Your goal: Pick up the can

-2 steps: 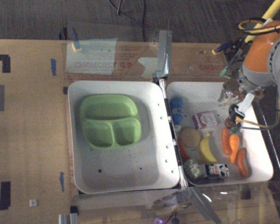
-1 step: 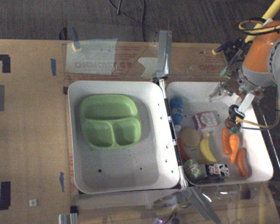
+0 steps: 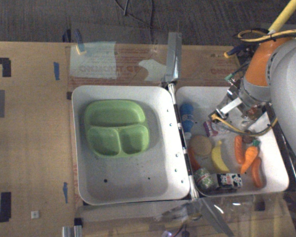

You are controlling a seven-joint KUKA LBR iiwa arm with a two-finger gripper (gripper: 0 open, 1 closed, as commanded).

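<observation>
Lying in the near left corner of the right bin [image 3: 247, 191], the can [image 3: 203, 178] shows a rounded body with a mottled green and dark label, and it sits close against both the bin's near wall and the divider shared with the left bin [image 3: 130, 179]. Just beside it on the right, touching or nearly so, is a small boxy carton [image 3: 230, 180] printed in black and white, so the can has walls on two sides and a neighbour on a third. Directly behind it lie a round tan disc-like thing [image 3: 201, 145] and a smooth yellow banana [image 3: 217, 156], with a sliver of something orange-red [image 3: 192, 159] along the divider. Farther right are two orange carrots [image 3: 240, 149] [image 3: 250, 158] with green tops and a plain orange oblong [image 3: 257, 172] near the right wall. A blue bottle-like thing [image 3: 187, 112] and a small purple thing [image 3: 209, 128] lie toward the far left part of that bin. The gripper [image 3: 246, 113] hangs over the bin's far right part, well apart from the can, below the arm's orange band [image 3: 259, 68]; whether it is spread or pressed together I cannot tell. The left bin holds a matte green divided plate [image 3: 117, 127] toward its far side, leaving bare white floor nearer the camera. Both bins rest on a pale brown bench [image 3: 29, 132].
</observation>
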